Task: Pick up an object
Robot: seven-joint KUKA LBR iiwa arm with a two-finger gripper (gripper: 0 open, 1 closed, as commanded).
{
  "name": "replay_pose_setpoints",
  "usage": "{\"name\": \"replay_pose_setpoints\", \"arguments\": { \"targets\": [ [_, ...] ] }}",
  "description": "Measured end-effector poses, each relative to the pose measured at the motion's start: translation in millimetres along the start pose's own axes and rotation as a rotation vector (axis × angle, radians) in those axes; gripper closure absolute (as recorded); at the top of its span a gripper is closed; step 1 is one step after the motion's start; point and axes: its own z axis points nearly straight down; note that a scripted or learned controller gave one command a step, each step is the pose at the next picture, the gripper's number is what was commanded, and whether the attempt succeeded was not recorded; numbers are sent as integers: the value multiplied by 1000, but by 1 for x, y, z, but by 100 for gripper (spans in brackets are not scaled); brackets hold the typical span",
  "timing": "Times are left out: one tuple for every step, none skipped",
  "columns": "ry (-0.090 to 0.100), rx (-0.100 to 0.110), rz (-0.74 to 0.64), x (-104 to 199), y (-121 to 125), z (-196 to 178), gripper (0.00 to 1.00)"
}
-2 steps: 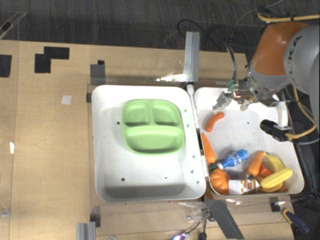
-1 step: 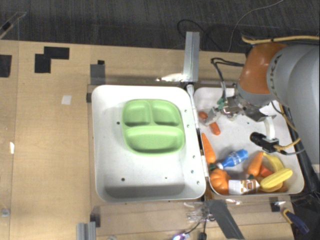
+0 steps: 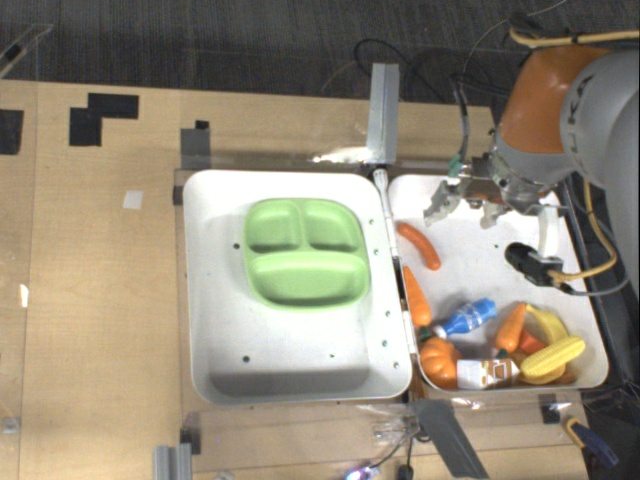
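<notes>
Near end, right bin [image 3: 480,268]: a heap of toy food sits against the near wall. It includes a pumpkin [image 3: 437,358], a brown bottle [image 3: 488,372] lying on its side just beside it, and a yellow corn cob [image 3: 552,358] at the right corner.
Just behind: a blue bottle [image 3: 468,318] lies tilted, and an orange cone [image 3: 510,326] leans against the corn.
Along the divider: a carrot [image 3: 417,298] lies lengthwise by the left wall of the right bin, its lower end touching the pumpkin.
Mid bin: a red sausage [image 3: 420,245] lies alone at a slant on bare white floor, apart from the heap.
Left bin [image 3: 220,268]: a green three-part plate [image 3: 303,250] sits a little beyond centre.
Far end, right bin: the gripper [image 3: 465,208] hangs over the far part of the bin, beyond the sausage and to its right.
Hand: the fingers [image 3: 440,204] stand apart with nothing between them.
Task's things: every toy lies in the right bin, none touching the gripper.
Arm [image 3: 605,118]: grey with an orange band [image 3: 535,98], it reaches in from the far right corner.
</notes>
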Motion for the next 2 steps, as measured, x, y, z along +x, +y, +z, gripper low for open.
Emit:
{"name": "replay_pose_setpoints", "arguments": {
  "targets": [
    [0,2,5,23,17,1,0],
    [-1,-22,94,-12,22,79,0]
  ]
}}
